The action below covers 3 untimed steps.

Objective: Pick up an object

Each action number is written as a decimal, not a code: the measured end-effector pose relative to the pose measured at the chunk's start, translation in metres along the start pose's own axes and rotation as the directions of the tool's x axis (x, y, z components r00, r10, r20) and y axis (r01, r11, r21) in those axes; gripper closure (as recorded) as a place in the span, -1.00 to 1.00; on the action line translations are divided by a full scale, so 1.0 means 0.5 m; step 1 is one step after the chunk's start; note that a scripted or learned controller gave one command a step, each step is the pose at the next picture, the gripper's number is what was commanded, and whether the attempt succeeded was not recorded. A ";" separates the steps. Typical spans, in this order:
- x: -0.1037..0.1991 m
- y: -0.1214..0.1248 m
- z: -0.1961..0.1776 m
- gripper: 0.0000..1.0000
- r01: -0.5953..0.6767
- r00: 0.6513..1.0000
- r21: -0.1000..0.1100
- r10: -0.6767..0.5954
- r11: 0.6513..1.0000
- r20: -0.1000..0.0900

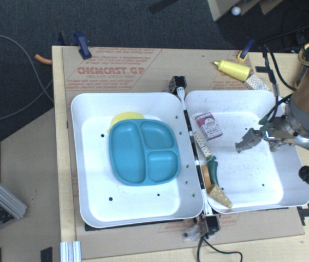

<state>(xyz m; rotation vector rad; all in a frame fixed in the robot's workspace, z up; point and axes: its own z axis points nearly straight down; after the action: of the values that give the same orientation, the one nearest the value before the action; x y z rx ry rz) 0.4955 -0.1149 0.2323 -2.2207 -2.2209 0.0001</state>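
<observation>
Camera view: My gripper (247, 143) hangs over the right bin (285, 198), near its middle. Whether my fingers are apart or together I cannot tell; nothing shows between them.

Left of my fingers, near the bin's left wall, lies a small red-and-white packet (209, 125), flat and rectangular. Below it and left of my fingers, along the divider, lies a green-handled tool (212, 171) with a tan tip, beside a pale patterned strip (200, 143).

Farther left, the left bin (89, 201) holds a blue three-compartment tray (143, 150). A yellow object (127, 116) shows at the tray's far edge, partly hidden.
</observation>
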 end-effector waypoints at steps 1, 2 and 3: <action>0.042 0.099 0.154 -1.00 0.000 1.000 0.003 0.000 1.000 -0.001; 0.021 0.168 0.297 -1.00 0.000 1.000 0.001 0.000 1.000 0.000; -0.082 0.268 0.183 -1.00 -0.001 1.000 -0.004 0.001 1.000 0.003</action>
<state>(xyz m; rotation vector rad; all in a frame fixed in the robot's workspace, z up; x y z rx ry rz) 0.6295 -0.1556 0.1407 -2.2248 -2.2236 -0.0012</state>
